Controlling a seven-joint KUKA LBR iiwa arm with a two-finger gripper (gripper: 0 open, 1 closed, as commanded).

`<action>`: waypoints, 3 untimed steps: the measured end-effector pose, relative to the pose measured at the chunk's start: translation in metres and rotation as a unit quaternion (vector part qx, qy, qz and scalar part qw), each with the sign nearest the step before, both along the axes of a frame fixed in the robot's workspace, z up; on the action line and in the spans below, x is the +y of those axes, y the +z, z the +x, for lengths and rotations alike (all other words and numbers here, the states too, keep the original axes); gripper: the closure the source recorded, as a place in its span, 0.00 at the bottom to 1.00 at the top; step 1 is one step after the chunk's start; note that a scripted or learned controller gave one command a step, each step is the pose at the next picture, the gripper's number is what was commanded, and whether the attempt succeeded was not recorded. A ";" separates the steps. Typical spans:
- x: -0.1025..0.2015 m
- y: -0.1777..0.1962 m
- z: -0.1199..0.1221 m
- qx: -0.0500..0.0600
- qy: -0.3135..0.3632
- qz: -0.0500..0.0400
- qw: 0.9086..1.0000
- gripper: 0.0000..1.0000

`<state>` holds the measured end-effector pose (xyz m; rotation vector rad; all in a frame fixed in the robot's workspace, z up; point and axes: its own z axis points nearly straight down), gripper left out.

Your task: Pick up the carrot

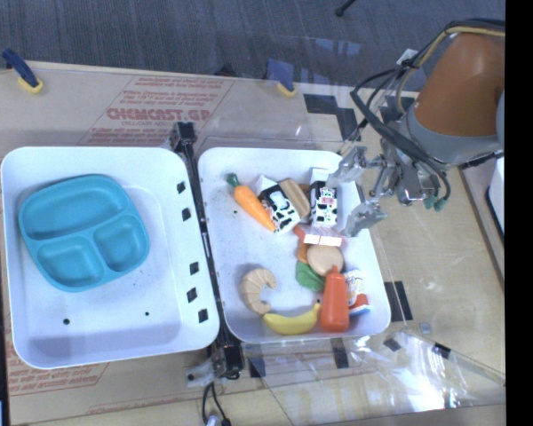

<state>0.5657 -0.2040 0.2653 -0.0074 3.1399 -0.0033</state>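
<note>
Above the right bin's far right edge, the arm's tool [357, 190] is hovering with its two silver fingers [352, 161] spread apart and nothing between them. The grey arm [444, 140], its orange band [457, 82] showing at the upper right, is reaching in over the surface [444, 264] from the right side, with black cables looping around the wrist.

The carrot [250, 204] is lying in the upper left part of the right bin [220, 282], slanting from its green top near the far rim down toward the bin's middle. It is sitting well apart from the tool, with two black-and-white cow-patterned cartons [282, 208] and a tan wedge-shaped piece [295, 193] lying between them; the lower end of the carrot is resting just beside the nearer carton.

Lower in the same bin, a croissant [257, 288] is lying beside a banana [292, 320], while a red bottle [335, 301] is resting against the near rim next to a green piece [309, 276] and a round tan piece [324, 258].

Alongside, the left bin [35, 327] is holding a blue divided plate [82, 230] in its upper half. Both bins are sitting on a brown printed sheet [151, 105] held by yellow clamps [25, 74].
</note>
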 end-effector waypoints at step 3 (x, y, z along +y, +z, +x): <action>0.090 -0.162 0.030 -0.002 0.021 0.001 1.000 1.00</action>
